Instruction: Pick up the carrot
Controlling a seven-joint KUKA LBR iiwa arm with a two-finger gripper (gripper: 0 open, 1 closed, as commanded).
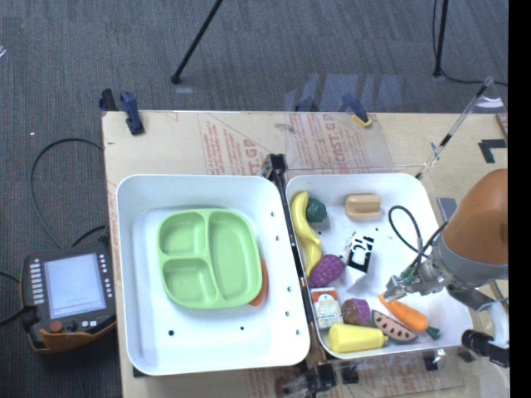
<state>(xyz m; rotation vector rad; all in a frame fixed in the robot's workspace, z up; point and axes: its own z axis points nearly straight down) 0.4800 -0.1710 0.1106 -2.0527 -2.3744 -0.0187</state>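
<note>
The orange carrot (408, 314) with a green stem end lies in the right bin (412, 186), near its front right corner. My gripper (404, 286) hangs just above and behind the carrot's left end, close to it. The grey arm with its orange band (485, 214) comes in from the right and hides part of the bin's right side.
Around the carrot lie a watermelon slice (392, 327), a yellow piece (355, 337), a purple-brown piece (357, 311), a red box (326, 306), purple grapes (326, 269), a black-and-white item (359, 253), a banana (303, 226) and a tan loaf (362, 206). The left bin (133, 305) holds a green divided plate (207, 258).
</note>
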